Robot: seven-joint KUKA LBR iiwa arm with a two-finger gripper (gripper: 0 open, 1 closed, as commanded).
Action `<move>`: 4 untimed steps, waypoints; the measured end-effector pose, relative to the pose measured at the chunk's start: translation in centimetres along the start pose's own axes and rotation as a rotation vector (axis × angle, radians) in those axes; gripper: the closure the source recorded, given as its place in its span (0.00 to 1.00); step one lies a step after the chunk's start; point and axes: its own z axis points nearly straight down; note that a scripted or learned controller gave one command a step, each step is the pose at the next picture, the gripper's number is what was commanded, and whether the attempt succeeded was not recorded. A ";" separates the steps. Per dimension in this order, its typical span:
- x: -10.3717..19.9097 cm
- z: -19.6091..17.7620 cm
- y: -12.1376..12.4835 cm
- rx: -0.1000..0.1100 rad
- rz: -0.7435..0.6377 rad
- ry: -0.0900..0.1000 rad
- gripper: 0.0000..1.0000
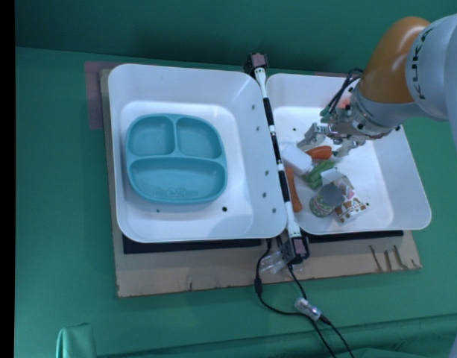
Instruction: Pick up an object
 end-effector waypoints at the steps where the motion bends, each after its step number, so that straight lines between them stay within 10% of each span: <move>1: -0.2 -1.4 0.3 -0.010 0.004 -0.003 1.00; 2: -7.3 -4.4 -3.3 0.011 0.002 -0.002 1.00; 3: -7.3 -4.4 -3.3 0.011 0.002 -0.002 0.00; 4: -2.6 -0.4 -6.7 0.007 0.001 -0.001 0.00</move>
